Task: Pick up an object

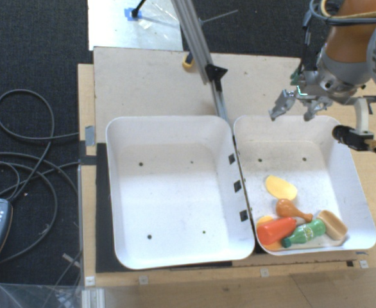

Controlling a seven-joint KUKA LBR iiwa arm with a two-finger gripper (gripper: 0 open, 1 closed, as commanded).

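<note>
Several toy foods lie bunched in the near part of the right bin: a pale yellow piece, a brown drumstick-shaped piece, a red-orange piece, a green bottle-shaped piece and a tan boat-shaped piece. My gripper hangs above the bin's far rim, well away from the toys. Its two fingers are spread apart with nothing between them.
The left bin sits beside the right one, sharing a middle wall with black clips. A slanted metal pole crosses the far side of the bench. Cables and a pendant lie on the floor at left.
</note>
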